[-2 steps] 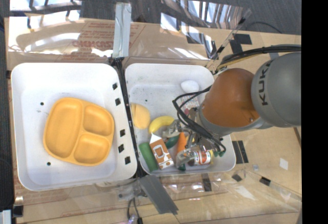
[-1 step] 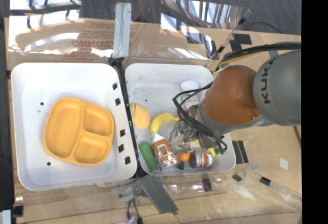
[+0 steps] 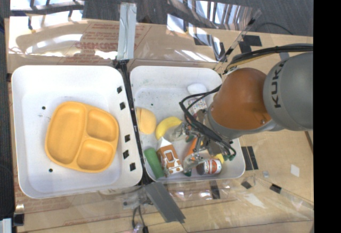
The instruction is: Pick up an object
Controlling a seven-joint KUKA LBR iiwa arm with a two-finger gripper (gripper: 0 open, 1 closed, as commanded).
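The right bin (image 3: 160,80) holds a jumble of objects. A pale yellow round fruit (image 3: 145,120) lies against its left wall, with a banana (image 3: 168,126) beside it. Along the near edge lie a green vegetable (image 3: 153,161), an orange and white carton (image 3: 169,160) and a brown can (image 3: 209,167) on its side. A slim orange carrot (image 3: 191,147) stands tilted between carton and can. A white object (image 3: 196,88) sits at the back. My gripper (image 3: 193,136) reaches down among the banana, carrot and can, largely hidden under the orange wrist band (image 3: 240,101).
The left bin (image 3: 32,82) holds a yellow divided plate (image 3: 81,136). Black cables (image 3: 197,101) loop off the wrist over the right bin. The grey arm (image 3: 293,90) enters from the right. A taped divider (image 3: 128,114) separates the bins.
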